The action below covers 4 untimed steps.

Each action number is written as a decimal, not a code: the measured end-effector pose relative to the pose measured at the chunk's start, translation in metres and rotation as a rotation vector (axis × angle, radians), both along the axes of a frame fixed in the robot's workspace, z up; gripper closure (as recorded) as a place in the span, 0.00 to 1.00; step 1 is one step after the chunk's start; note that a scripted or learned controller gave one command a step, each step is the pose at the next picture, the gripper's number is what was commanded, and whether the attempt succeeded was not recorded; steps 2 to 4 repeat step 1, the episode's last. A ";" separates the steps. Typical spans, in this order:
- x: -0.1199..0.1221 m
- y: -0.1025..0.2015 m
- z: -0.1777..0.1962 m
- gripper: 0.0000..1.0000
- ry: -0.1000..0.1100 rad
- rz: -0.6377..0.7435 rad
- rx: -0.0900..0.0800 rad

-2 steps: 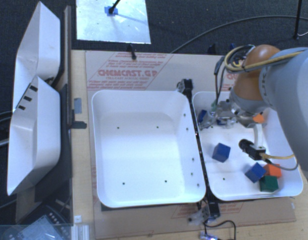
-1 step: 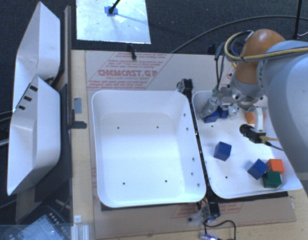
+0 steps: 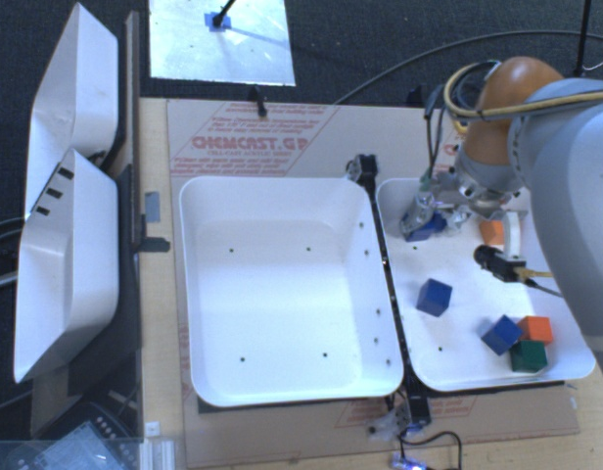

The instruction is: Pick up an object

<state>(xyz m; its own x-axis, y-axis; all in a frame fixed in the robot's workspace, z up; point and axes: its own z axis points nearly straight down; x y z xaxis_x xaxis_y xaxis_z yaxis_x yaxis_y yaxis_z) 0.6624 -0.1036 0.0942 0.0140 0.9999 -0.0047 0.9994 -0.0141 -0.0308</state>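
Claw (image 3: pixel 422 219) low in right bin (image 3: pixel 458 360), clamped on blue object (image 3: pixel 426 226), blue cube (image 3: pixel 434 297) nearby

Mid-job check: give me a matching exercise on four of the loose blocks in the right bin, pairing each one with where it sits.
Things:
1. lone blue cube
2. orange cube
3. green cube
4. second blue cube

Places:
A. nearest the bin's front right corner, just below the orange one
B. apart from the cluster, towards the bin's left wall
C. left edge of the cluster, beside the green one
D. top right of the cluster, above the green one

Pairs: 1-B, 2-D, 3-A, 4-C
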 end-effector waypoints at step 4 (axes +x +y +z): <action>-0.003 0.000 -0.003 1.00 -0.011 0.083 -0.003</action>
